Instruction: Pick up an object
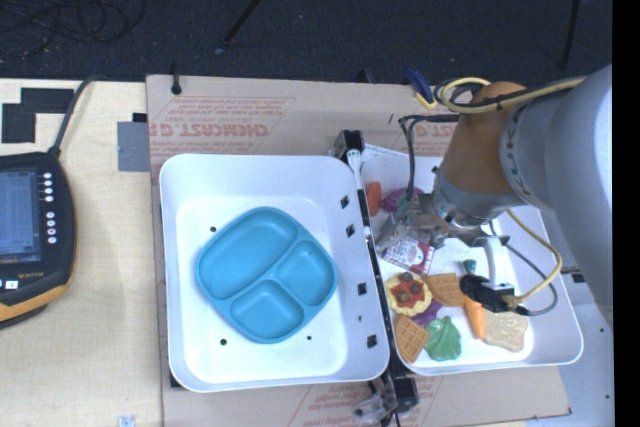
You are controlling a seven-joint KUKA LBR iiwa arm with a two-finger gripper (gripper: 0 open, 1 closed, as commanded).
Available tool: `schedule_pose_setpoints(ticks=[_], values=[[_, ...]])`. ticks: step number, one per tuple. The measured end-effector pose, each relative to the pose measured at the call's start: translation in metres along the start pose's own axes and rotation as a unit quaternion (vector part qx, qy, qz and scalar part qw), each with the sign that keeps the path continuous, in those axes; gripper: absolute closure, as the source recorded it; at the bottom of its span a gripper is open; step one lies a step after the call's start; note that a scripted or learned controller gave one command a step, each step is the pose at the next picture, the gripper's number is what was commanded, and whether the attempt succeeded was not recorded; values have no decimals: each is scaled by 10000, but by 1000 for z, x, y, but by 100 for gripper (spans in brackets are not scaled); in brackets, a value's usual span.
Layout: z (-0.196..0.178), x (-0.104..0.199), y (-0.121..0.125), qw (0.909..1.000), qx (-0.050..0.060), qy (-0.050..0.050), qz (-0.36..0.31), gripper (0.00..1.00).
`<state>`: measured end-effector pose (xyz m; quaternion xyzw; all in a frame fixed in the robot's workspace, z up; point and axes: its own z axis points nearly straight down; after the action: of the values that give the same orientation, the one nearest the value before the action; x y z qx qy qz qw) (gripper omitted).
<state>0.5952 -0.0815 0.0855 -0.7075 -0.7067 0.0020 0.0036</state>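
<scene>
Bench with two white bins: left bin [180, 215] holding blue divided plate [265, 272]; right bin [560, 340] crowded with toy food. Gripper [418, 227] low over clutter, claw state impossible to tell. Step judged: descent for grasp. Next: settle on single item, close, lift.

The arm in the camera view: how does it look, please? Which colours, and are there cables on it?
The arm is thick, rounded and light grey, with an orange band above the wrist. Black and yellow cables loop by the band, and more run beside the wrist down toward the right bin. The gripper end looks dark metal, with details too small to tell.
</scene>
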Motion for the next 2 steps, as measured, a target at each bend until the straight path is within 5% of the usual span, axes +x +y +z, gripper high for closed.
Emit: schedule_pose_setpoints(ticks=[1, 2], values=[[-9, -2, 2, 10000, 0, 0, 10, 100], [-9, -2, 2, 10000, 3, 2, 18, 0]])
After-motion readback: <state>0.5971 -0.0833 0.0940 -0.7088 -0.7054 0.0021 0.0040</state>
